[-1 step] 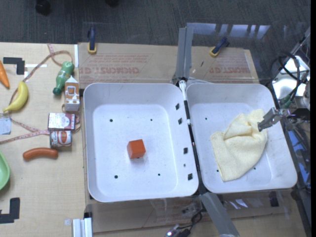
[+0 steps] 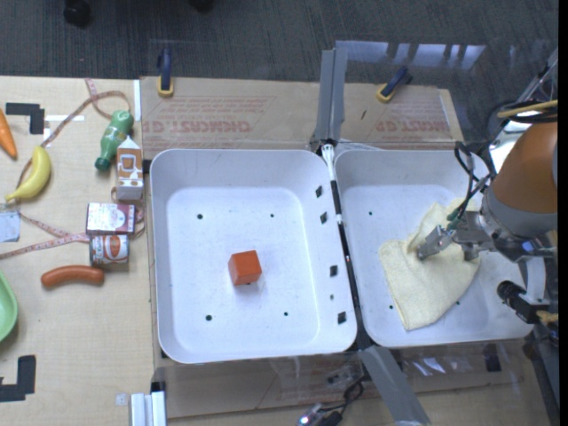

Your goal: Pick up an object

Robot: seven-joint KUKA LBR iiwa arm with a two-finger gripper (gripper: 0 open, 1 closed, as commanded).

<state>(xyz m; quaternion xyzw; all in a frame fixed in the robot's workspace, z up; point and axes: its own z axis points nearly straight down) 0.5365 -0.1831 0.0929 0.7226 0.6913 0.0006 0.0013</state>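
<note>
So you've got two white bins side by side on the worktop [image 2: 80, 327]. The left bin [image 2: 177, 264] has a single orange-red cube [image 2: 245, 267] sitting pretty much dead centre on its floor, well apart from every wall. The right bin [image 2: 373, 193] has a pale yellow cloth [image 2: 422, 287] lying rumpled across its floor, spreading from the middle toward 5 o'clock.

Your arm [image 2: 524, 185] comes in from 3 o'clock, with the orange band sitting over the right bin's far edge. The hand [image 2: 432, 243] is down at the cloth's upper part, around the middle of the right bin, and its tips look like they're touching or pressing into the fabric. Honestly you can't tell from this angle whether it's open, closed or pinching any cloth; the metal bits blur into the folds. The cloth bunches up a little right by the hand.

Off at 9 o'clock of the bins, outside them, there's a bunch of toy food on the worktop: a banana [image 2: 32, 176], a carrot [image 2: 7, 136] at the edge, a green bottle [image 2: 114, 137], a small carton [image 2: 130, 172], a can [image 2: 110, 249] on its side and a sausage [image 2: 73, 277]. None of that is anywhere near the hand.
</note>
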